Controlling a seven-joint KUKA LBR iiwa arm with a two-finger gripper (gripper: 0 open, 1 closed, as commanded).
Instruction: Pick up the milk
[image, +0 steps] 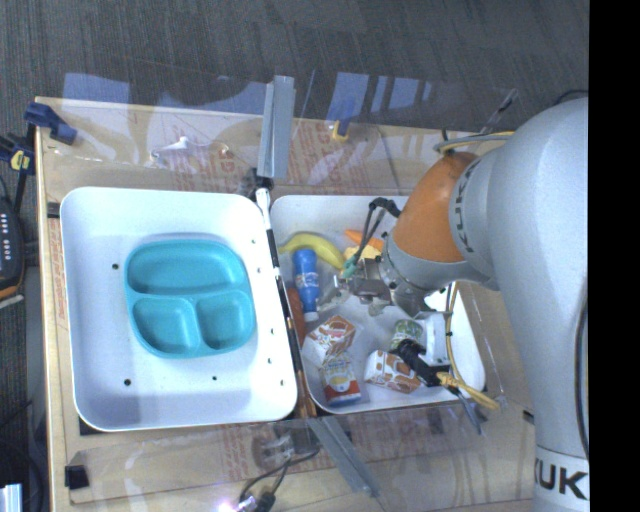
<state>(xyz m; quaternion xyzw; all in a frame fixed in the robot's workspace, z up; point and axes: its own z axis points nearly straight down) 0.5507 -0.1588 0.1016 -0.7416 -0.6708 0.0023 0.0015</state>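
Under the arm (470, 230), half-hidden right bin (330, 405).

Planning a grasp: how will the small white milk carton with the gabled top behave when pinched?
The small white milk carton looks like thin cardboard, so it probably dents. It lies tilted against other packages in the right white bin, so it may slide rather than roll.

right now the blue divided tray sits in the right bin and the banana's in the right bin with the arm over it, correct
Not quite. The camera view shows the blue divided tray in the left bin, not the right. The banana is in the right bin and the arm reaches over that bin.
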